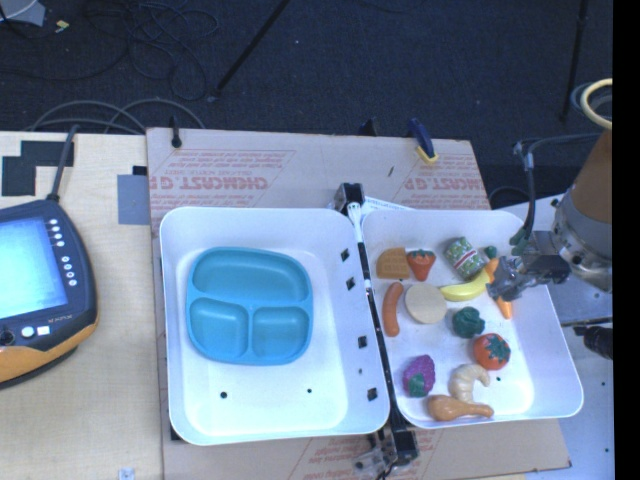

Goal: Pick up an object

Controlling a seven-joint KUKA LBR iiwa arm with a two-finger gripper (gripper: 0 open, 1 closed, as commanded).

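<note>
1. You see the pale wooden bench [100, 398] carrying a brown cardboard sheet [300, 173], probably as padding; its print reads mirrored and I cannot make it out.
2. The left white bin [255, 408] holds a blue divided plastic tray [250, 303], likely the drop target.
3. The right white bin [545, 388] gathers the toy food within reach of the arm.
4. The end effector [512, 280] hangs over the bin's right part, just beside the yellow toy banana [465, 290] and a small orange carrot piece [505, 308]; how far open it is I cannot tell.
</note>
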